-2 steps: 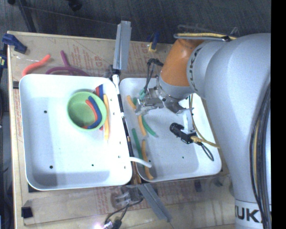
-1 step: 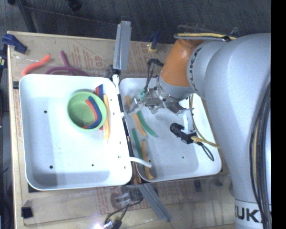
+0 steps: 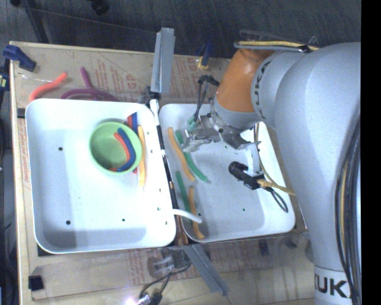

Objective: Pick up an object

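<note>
Camera view: on the desk, the pincer hangs low over the far left of the right bin. Whether it is open or closed cannot be told. Just beside it, to its left and nearer, lies an orange stick, long axis running far to near.

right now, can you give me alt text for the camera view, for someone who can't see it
A grey robot arm with an orange band reaches from the right over the right bin, its pincer low above thin orange and green strips. The left bin holds a green bowl with coloured strips in it.
</note>
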Motion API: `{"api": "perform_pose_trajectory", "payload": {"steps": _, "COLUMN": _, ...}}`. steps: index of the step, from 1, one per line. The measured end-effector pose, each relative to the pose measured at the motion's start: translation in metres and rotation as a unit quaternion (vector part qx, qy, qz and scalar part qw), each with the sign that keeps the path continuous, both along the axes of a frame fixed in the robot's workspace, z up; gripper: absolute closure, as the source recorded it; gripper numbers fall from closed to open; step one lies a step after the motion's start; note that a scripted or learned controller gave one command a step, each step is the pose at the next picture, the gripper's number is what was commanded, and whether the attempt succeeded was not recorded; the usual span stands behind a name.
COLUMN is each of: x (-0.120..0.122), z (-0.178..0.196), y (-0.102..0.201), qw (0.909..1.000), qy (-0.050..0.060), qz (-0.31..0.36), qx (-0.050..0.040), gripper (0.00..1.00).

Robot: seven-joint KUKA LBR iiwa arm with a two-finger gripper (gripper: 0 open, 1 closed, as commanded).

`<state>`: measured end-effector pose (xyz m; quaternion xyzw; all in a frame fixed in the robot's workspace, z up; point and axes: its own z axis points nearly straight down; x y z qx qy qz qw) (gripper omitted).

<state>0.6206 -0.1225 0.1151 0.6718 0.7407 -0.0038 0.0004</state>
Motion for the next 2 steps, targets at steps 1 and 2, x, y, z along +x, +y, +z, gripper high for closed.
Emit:
{"api": "perform_pose_trajectory", "payload": {"steps": 1, "x": 0.000, "z": 0.000, "y": 0.000, "qw": 1.0000, "qy": 0.000, "qz": 0.001, "qx": -0.0004, "gripper": 0.00}}
{"api": "perform_pose_trajectory", "payload": {"steps": 2, "x": -0.038, "z": -0.024, "y": -0.004, "qw": 0.9999, "qy": 0.000, "qz": 0.016, "qx": 0.0026, "gripper": 0.00}}
